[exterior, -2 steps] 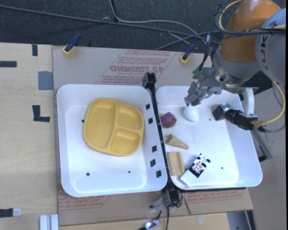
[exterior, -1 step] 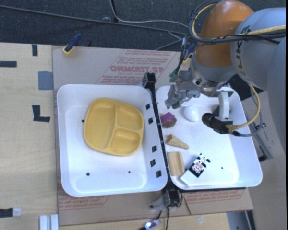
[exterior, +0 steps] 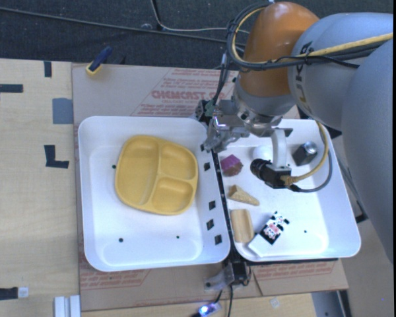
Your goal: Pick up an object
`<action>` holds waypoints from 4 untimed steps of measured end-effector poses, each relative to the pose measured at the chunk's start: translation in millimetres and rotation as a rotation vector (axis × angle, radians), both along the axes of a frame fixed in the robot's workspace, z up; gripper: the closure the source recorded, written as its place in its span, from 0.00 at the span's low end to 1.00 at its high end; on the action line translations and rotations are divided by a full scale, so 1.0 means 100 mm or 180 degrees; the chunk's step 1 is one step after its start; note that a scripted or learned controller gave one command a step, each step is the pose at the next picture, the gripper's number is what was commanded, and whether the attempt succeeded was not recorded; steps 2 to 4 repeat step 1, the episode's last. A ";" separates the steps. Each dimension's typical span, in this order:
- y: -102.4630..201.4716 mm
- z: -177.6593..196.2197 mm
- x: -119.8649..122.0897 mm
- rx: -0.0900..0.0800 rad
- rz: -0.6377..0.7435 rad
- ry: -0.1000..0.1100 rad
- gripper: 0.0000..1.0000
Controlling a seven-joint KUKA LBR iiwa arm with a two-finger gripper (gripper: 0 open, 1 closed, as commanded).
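We see the gripper (exterior: 214, 137) low over the right bin (exterior: 330, 240) by the divider; grip state unclear (can't tell). The purple object (exterior: 231, 164) lies just beside it, toward the near edge, nothing visibly held.

Pale wooden bench (exterior: 26, 197), cardboard sheet (exterior: 158, 94), dark carpet (exterior: 86, 5) behind

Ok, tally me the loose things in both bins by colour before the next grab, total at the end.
Yellow: 1, the divided plate in the left bin.
Purple: 1, a small lump in the right bin.
Tan: 2, a wedge and a block.
Black and white: 1, a small patterned piece.
Total: 5
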State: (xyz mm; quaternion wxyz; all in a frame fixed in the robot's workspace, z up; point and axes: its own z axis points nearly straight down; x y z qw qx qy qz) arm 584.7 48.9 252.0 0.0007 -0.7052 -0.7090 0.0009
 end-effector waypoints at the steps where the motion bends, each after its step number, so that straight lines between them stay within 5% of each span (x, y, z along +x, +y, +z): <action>1: 0.50 -0.22 -0.13 0.0000 0.0002 0.0006 1.00; 4: 0.50 -0.22 -0.13 0.0000 0.0002 0.0006 1.00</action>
